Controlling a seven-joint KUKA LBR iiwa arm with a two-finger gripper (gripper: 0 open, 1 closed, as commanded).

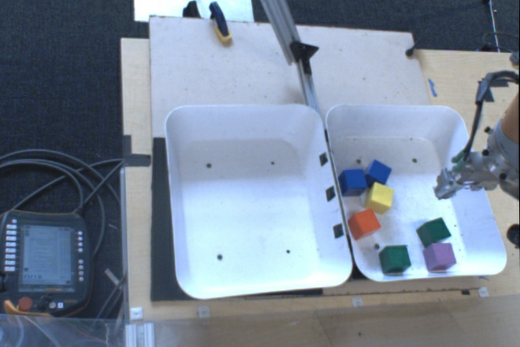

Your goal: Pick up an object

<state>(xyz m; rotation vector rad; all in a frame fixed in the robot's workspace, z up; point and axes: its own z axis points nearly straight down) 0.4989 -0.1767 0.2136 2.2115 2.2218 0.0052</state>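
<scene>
1. The gripper (449,184) is at the right edge of the frame, a little below the middle, over the right rim of the right bin (406,116); the grey arm (502,161) enters behind it from the right; nothing is seen between the gripper's tips, and it is too small and blurred to tell how it stands, so I cannot say if it is open or closed.

2. The things to pick all lie in the right bin, in the lower right part of the frame; two blue cubes (353,180) and (378,171) are touching or almost touching near the bin's left wall; the yellow cube (379,197) lies just below them, and the orange cube (364,223) is below that, near the divider side.

3. Lower in the same bin are two green cubes, one (395,258) near the bottom rim and one (433,232) more to the right; the purple cube (439,256) is just below the second green one; this green and purple pair is the nearest to the gripper.

4. The left bin (244,199) has no cube in it.

5. In my judgement the task is at its beginning: every cube rests on the bin floor and none is lifted; what is left is to choose a cube, to come down over it, to close on it and to lift it.
</scene>
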